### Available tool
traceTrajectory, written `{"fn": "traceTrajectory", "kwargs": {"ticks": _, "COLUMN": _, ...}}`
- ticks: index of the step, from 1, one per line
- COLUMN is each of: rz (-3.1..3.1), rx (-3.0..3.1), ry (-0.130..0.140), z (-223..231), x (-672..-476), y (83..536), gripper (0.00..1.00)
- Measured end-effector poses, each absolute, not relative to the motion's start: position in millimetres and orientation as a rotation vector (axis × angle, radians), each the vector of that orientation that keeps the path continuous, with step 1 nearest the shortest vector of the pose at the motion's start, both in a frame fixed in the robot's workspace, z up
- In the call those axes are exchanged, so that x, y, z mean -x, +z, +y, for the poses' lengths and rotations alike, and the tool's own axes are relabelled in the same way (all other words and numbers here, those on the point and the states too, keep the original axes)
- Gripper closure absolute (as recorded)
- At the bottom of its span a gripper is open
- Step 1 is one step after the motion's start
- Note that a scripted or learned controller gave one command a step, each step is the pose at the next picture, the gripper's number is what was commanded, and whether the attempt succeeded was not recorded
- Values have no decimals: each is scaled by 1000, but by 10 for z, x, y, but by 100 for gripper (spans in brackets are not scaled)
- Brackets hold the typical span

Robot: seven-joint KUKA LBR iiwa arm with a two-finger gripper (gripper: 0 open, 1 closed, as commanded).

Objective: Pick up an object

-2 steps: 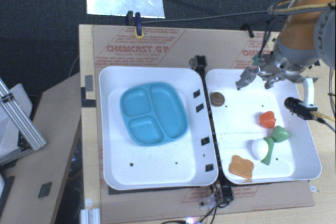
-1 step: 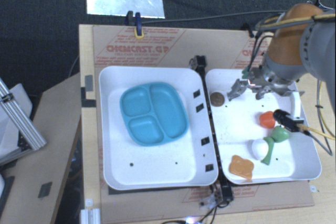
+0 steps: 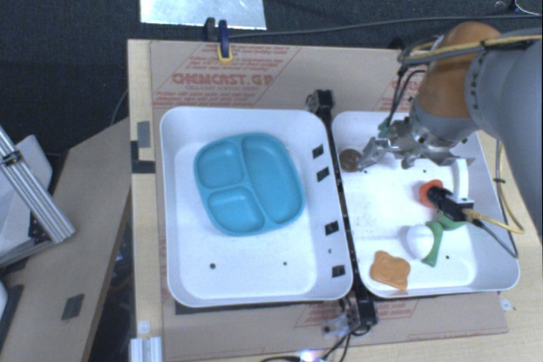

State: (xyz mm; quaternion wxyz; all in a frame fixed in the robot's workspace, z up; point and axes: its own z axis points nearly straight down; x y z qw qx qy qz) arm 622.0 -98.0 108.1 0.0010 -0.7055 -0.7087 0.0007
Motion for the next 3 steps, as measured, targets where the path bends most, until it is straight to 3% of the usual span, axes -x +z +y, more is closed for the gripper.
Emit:
{"fn": "traceTrajectory", "kwargs": {"ticks": 1, "rz": -2228, "rx": 2221, "ry": -9, "z": -977, "x": -6252, "y": 891, "gripper": 0}}
{"fn": "traceTrajectory", "kwargs": {"ticks": 2, "rz": -2227, "rx": 2221, "ry": -6, "z": -977, "x": -6242, "y": 969, "gripper": 100}}
{"fn": "traceTrajectory", "kwargs": {"ticks": 3, "rz": -2231, "rx": 2219, "ry": -7, "z": -888, "x": -6209, "y": 1512, "gripper": 100}}
